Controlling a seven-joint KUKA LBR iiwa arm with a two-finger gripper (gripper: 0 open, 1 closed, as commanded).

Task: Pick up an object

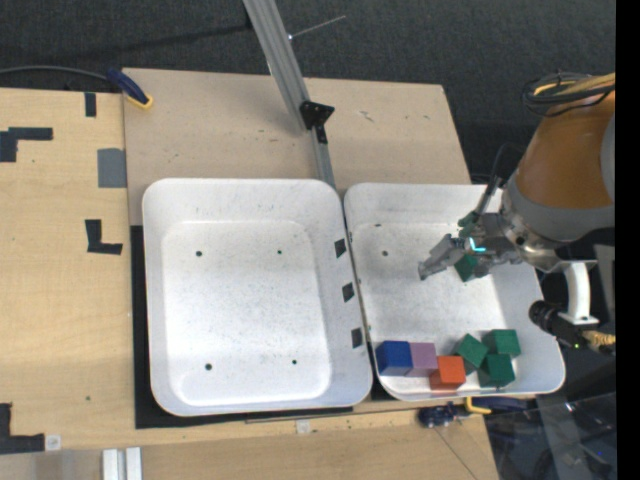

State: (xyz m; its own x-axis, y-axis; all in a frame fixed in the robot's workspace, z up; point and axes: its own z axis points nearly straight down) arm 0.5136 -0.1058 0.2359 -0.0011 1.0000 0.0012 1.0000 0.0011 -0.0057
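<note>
Gripper (452, 258) over right bin (400, 208); we judge fingers clamped on green block (470, 265). Block looks light, rigid, smooth; we favour flat opposite faces.

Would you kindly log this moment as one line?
two-finger gripper: over right white bin | green block: at fingers, grasp unclear | five blocks: near edge

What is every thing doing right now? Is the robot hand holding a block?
Gripper: over the right bin, with a green block at its fingers; looks held, hard to be sure.
Blue block: lying in the right bin, near front edge.
Purple block: lying beside the blue one.
Orange block: lying beside the purple one.
Green blocks: clustered at the front corner.
Left bin: sitting flat.
</note>
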